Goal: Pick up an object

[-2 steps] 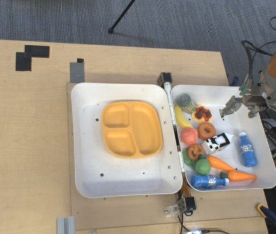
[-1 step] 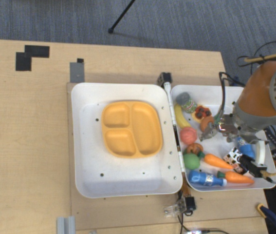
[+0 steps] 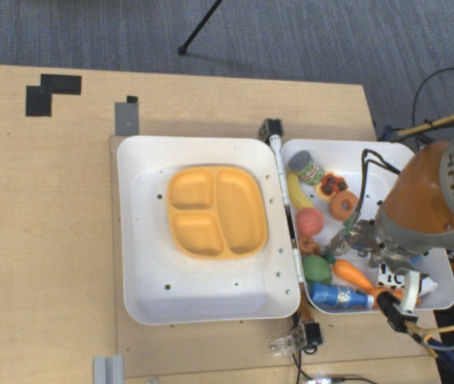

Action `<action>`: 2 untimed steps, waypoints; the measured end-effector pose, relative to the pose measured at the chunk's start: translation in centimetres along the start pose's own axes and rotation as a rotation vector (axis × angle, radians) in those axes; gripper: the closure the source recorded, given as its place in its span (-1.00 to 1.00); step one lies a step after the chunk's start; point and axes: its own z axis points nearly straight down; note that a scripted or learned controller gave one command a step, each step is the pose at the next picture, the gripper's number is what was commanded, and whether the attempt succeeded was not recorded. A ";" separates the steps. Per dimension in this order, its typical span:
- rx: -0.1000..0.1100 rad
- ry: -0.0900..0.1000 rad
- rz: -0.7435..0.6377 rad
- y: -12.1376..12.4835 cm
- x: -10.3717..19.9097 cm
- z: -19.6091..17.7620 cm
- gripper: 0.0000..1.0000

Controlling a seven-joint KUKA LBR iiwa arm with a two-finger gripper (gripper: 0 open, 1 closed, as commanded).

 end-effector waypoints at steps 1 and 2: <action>-0.001 -0.001 -0.441 -0.1 0.8 0.0 -1.00; -0.002 -0.002 -0.606 -0.2 1.5 0.0 -1.00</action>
